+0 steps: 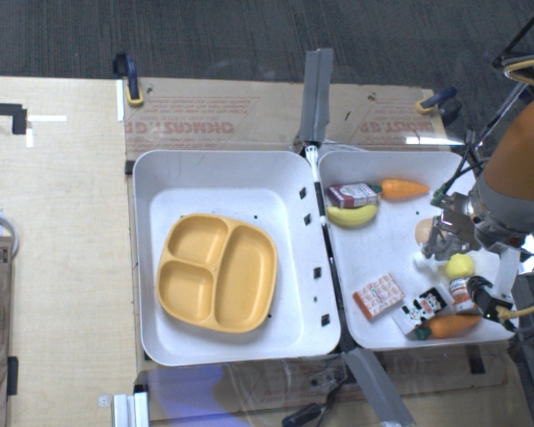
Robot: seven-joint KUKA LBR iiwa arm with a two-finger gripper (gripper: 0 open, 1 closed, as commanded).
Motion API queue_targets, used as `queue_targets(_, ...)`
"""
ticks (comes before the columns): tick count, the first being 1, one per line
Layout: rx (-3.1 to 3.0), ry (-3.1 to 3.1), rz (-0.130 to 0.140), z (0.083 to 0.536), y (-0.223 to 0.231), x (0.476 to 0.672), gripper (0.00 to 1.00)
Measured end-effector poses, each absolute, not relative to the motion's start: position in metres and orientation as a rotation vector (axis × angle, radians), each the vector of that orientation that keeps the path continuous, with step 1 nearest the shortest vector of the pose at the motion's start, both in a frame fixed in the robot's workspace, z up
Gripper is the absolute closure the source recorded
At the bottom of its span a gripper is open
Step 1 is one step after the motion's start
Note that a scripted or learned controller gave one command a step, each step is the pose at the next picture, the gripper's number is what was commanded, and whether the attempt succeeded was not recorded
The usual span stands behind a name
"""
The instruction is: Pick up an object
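- Jaws cannot be read from this view: the gripper [447, 236] is a dark cluster of metal low over the right bin [365, 172], and whether it is spread or closed is too blurred to tell.
- Nothing is visibly held, so I judge the pick as not yet made; the step in hand looks like the approach or descent onto a target.
- Candidate things all lie in the right bin. Just beside the gripper sit a small yellow lemon-like fruit [460, 266] on its near side and a pale egg-shaped item [424, 231] on its left.
- Farther off, at the bin's far side, a banana [351, 214] lies touching a small red-and-white carton [352, 194], with a carrot [403, 188] to their right.
- Toward the near side lie a red patterned packet [377, 295], a black-and-white card [424, 308], a small bottle [461, 294] and a second carrot [452, 326] against the near wall.
- Across the divider, the left bin [151, 238] holds a yellow divided plate [217, 274], well apart from the arm.
- Next move, as I judge it: settle on one thing, most likely the yellow fruit or the pale item, centre over it and close on it alone; the near-right crowding could foul the grasp.
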State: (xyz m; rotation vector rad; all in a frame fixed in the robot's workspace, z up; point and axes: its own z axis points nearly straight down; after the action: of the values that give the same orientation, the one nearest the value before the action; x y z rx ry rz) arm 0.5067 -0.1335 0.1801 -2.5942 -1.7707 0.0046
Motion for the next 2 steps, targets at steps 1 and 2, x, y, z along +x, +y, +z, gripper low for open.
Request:
queue_targets(1, -2.594, -1.771, 0.005, 0.180, -0.133, 0.507, 0.00)
queue_targets(2, -2.262, -2.178, 0.003, 0.214, -0.132, 0.478, 0.00)
